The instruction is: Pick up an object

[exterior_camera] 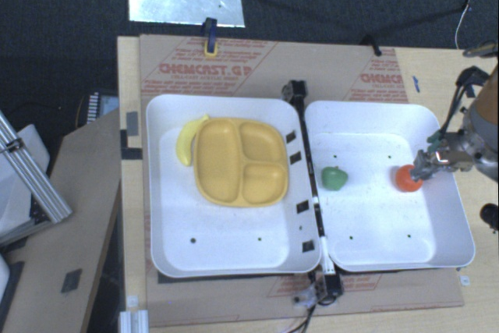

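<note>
At the right edge of the frame the gripper [427,165] sits low over the right bin [374,246], just beside an orange-red round object [405,178] and touching or overlapping its right side. Whether the fingers are spread or closing on it I cannot tell.

To do this step well, the fingers should straddle the widest part of the object, since its smooth, rounded form could squirt out of an off-centre pinch.

A green, lumpy, pepper-like object [334,178] lies mid-bin. In the left bin [234,253], a matte yellow 3-compartment plate [238,161] covers most of a curved yellow banana [185,141].
</note>
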{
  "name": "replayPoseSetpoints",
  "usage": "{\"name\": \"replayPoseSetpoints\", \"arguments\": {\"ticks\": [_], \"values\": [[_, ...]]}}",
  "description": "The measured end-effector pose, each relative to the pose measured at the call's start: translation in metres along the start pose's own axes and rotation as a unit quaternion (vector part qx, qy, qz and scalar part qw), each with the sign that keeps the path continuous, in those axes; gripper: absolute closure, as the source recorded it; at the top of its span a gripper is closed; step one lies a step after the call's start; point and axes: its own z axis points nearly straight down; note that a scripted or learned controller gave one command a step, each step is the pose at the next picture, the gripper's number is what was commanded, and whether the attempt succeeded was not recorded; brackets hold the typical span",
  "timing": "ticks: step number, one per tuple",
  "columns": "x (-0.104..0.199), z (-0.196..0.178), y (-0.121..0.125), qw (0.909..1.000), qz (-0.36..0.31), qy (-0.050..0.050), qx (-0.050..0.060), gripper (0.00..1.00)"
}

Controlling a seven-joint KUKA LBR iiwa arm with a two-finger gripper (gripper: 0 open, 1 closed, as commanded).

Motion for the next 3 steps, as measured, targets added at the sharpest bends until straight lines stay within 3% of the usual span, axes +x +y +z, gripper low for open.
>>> {"name": "replayPoseSetpoints", "arguments": {"ticks": [2,3], "values": [[0.112,-0.005,0.042,1.0,-0.003,0.001,0.0,1.0],[0.17,0.004,0.049,1.0,-0.003,0.002,0.001,1.0]]}}
